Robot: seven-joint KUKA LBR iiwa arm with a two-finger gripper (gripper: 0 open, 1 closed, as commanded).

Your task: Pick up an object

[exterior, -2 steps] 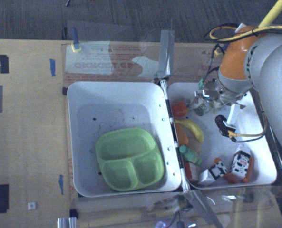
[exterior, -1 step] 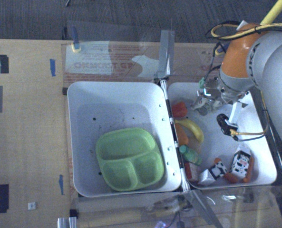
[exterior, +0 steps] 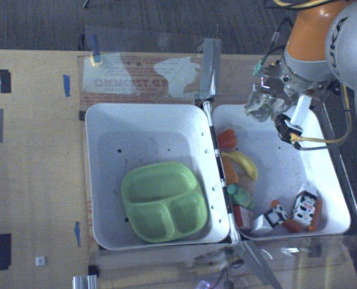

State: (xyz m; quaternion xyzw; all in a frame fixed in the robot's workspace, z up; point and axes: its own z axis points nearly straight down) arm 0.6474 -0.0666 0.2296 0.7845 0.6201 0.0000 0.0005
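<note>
The right bin [exterior: 322, 161] holds several small items along its left and front sides: a red-orange piece [exterior: 227, 139], a yellow banana [exterior: 243, 164], an orange piece [exterior: 230, 173], a teal piece [exterior: 239, 193], and two black-and-white cow-patterned toys [exterior: 305, 207] near the front right. My gripper [exterior: 261, 108] hangs over the bin's back left corner, above and to the right of the red-orange piece. Nothing is seen held in it.
The left bin [exterior: 106, 131] holds a green divided plate [exterior: 164, 201] at its front. A clear plastic sheet [exterior: 148, 71] lies behind the bins. A yellow-tipped cable [exterior: 310, 139] loops from the wrist over the right bin.
</note>
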